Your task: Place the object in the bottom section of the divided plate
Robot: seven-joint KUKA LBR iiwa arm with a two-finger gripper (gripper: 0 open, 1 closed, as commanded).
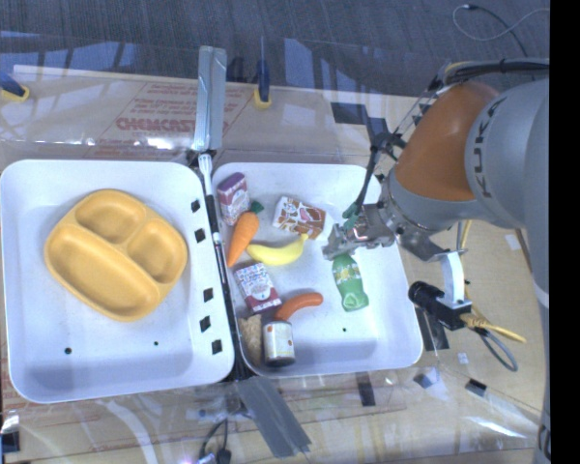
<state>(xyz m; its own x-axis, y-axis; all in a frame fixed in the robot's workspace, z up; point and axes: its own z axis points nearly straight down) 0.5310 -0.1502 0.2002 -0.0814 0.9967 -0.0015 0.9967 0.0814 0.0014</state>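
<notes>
A grey KUKA arm [464, 158], part of its maker's name legible on its casing beside an orange band, reaches over the right-hand white bin [387, 351], its gripper [353, 238] hanging just above the cap end of a small green bottle [349, 285]. How far the hand is open cannot be told from this slant, and nothing can be seen held in it.

The bottle lies on its side near the bin's right edge, neck toward the gripper, with a pale label whose print is too small to read. Beside it toward the bin's far edge lies a white snack packet [299, 217] with orange-brown artwork, lettering unreadable. A small dark-red carton [233, 198] stands in the bin's far left corner, and a red-and-white carton [255, 286] lies along the left edge; neither label can be made out. Between them sit a carrot [241, 237] and a banana [276, 252], touching. An orange-red sausage-shaped item [299, 304] lies near the middle, and a small can [277, 343] rests at the near left corner.

The yellow divided plate [116, 252] sits in the left-hand white bin [39, 356], toward its far left, showing three moulded sections. Faded red print marks the clear sheet [155, 114] beyond the bins, too blurred to read.
</notes>
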